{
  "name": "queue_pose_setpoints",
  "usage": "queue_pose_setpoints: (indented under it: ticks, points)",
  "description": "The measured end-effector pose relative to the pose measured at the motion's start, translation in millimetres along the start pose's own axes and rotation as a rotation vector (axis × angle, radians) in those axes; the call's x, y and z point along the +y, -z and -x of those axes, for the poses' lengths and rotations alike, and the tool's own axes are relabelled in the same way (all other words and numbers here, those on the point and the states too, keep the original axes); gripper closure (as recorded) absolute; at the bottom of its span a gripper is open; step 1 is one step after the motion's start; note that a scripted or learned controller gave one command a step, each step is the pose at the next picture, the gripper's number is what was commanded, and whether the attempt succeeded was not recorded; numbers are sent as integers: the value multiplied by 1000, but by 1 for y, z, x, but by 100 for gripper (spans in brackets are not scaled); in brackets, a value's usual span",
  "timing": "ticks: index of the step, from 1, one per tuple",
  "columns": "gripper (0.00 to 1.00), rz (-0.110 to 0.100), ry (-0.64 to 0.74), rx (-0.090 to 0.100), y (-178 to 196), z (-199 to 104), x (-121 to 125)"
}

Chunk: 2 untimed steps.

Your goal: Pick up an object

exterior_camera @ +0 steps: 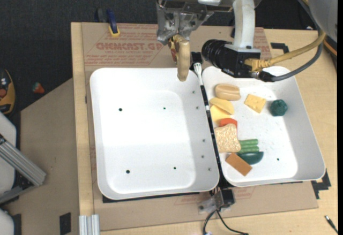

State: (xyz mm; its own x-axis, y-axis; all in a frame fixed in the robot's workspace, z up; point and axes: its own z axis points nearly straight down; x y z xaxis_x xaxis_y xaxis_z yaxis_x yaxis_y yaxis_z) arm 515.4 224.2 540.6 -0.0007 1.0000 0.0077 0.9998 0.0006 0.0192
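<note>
The gripper point(182, 41) hangs above the far edge of the left bin point(107, 100), close to the corner it shares with the right bin point(300, 137), and a tan, finger-shaped piece point(184, 60) dangles straight down from it, its top pinched between the fingers and its lower end hovering just over the bin's rim. So the pincer is closed narrowly on that piece. The hold looks thin: only the upper tip seems caught, and the long body below could swing or twist out if the arm jerks or turns sharply. It also hangs near the raised divider between the bins, so a sideways move at this height might knock it against that edge and strip it loose (it would likely drop into the left bin). The remaining pieces, a bread roll point(227, 91), yellow cheese wedges point(255, 103), a cracker point(227, 137), a dark green ball point(278, 107) and others, lie clustered toward the near left side of the right bin, well apart from the gripper.
</note>
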Motion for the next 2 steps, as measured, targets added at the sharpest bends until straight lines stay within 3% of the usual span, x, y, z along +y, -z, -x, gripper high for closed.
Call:
queue_pose_setpoints:
  ticks: [1, 2]
  points:
    - [100, -37, -1, -15, -150, 1, -42]
    - [100, -3, -3, -3, -33, 0, 31]
